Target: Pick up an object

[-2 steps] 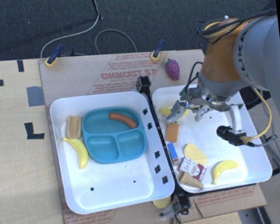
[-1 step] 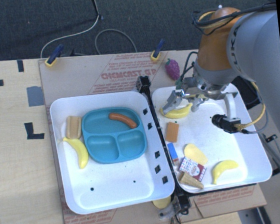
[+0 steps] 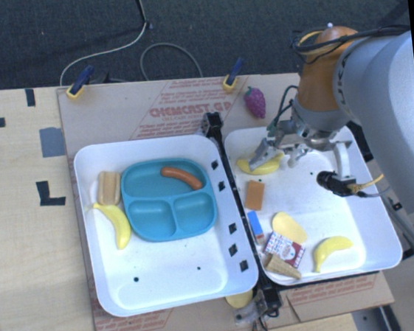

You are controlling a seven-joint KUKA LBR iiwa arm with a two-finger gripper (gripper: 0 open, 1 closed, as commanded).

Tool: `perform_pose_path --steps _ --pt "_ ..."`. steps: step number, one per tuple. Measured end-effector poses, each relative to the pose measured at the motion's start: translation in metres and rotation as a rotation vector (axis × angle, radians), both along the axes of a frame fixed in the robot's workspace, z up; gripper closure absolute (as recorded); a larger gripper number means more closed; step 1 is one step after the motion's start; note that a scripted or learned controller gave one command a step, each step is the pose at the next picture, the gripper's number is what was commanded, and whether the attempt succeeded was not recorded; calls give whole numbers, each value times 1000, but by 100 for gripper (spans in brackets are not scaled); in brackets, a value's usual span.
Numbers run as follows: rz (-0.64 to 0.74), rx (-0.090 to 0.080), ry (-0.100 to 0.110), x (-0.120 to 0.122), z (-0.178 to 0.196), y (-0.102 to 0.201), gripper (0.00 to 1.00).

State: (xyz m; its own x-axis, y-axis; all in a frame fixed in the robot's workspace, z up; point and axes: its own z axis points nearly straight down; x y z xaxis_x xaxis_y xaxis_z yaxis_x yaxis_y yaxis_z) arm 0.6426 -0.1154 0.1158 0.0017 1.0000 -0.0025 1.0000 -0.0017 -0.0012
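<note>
Yellow banana (image 3: 260,166), curved, lying flat in the right bin, touching the gripper (image 3: 275,148) at its lower left

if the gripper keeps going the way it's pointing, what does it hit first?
Most likely the banana at the top of the right bin. The gripper points down and left, right at it. Depth is unclear from this slanted view, so contact can't be judged.

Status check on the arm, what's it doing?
Gripper low in right bin, at a banana. Grasp unconfirmed. Orange block just beside it.
</note>
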Motion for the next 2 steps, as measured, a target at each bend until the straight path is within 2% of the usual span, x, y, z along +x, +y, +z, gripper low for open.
perform_pose_path --steps 1,2 --pt "3 -3 5 14 -32 17 0" --pt "3 -3 2 14 -21 16 100"
